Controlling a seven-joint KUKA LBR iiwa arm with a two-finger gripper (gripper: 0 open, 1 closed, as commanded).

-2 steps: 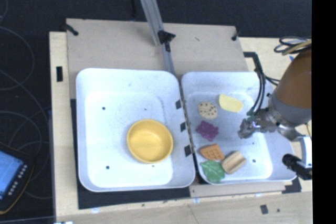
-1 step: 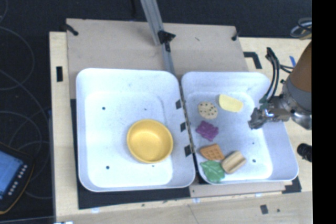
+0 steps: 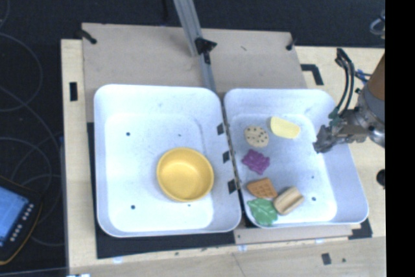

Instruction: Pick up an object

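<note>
The right bin holds several small toy foods: a yellow wedge, a speckled cookie, a purple piece, an orange cracker, a tan bread roll and a green leafy piece. My gripper hangs over the right part of this bin, right of the yellow wedge and apart from it. Nothing shows between its dark fingers.
The left bin holds a yellow bowl. A grey metal bar slants down from the top to the seam between the bins. A blue-screened device lies at the lower left, off the bench.
</note>
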